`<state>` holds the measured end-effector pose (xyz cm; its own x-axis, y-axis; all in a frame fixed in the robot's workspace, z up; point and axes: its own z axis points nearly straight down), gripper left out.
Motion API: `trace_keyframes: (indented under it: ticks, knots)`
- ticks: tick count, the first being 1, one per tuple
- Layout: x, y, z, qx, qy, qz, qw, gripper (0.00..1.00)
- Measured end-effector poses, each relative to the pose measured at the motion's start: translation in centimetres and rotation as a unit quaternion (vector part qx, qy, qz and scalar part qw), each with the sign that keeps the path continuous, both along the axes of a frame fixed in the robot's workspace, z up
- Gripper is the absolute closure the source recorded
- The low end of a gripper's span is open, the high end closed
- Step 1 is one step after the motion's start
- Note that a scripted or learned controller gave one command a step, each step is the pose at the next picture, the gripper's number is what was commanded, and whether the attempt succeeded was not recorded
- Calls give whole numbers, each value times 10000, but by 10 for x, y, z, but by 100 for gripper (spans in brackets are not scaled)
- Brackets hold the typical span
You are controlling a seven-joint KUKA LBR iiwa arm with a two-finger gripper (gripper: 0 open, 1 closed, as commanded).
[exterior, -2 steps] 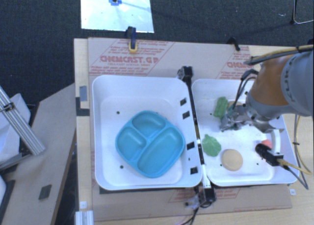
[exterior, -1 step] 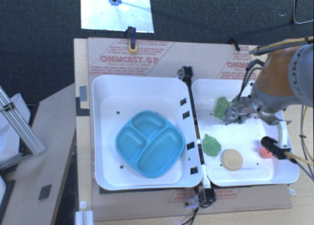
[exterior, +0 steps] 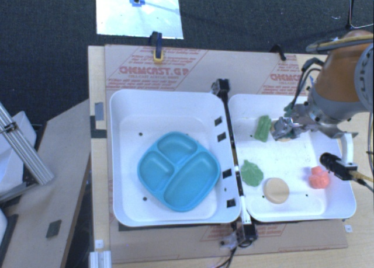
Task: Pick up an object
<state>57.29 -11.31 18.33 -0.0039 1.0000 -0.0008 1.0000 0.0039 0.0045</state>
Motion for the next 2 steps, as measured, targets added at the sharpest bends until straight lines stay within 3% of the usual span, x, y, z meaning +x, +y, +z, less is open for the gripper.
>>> trace_keyframes:
  ticks: [1,2]
  knots:
    - [5,3,44,-1,-9,5,10000,100]
    - [21,57,36,13,9,31,10000,100]
